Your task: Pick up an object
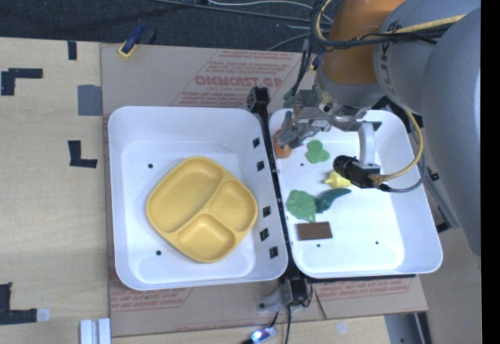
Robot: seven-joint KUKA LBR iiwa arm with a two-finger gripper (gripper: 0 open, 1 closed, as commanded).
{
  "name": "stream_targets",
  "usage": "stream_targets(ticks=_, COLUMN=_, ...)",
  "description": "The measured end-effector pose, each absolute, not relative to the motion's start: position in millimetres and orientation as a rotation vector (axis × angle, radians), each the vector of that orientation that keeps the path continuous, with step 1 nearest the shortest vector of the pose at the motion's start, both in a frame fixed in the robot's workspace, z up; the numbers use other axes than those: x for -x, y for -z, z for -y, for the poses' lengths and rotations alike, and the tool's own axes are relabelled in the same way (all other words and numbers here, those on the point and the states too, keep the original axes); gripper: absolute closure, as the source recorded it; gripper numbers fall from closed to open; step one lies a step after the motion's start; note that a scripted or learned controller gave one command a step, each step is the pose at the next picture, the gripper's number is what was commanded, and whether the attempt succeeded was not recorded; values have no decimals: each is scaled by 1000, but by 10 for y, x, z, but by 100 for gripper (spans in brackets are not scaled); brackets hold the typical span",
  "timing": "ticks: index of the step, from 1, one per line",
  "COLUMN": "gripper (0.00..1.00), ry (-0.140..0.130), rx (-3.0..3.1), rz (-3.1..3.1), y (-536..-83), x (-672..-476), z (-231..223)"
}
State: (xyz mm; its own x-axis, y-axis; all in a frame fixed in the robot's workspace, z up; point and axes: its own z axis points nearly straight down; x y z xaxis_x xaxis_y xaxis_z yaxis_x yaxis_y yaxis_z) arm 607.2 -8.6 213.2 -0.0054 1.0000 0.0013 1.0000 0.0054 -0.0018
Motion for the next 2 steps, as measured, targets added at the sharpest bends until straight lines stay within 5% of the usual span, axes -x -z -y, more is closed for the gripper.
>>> stream_targets(ticks=2, gripper=100, ry=-3, rx=2213, rz=2227, y=-2145, x=-5816, z=-930)
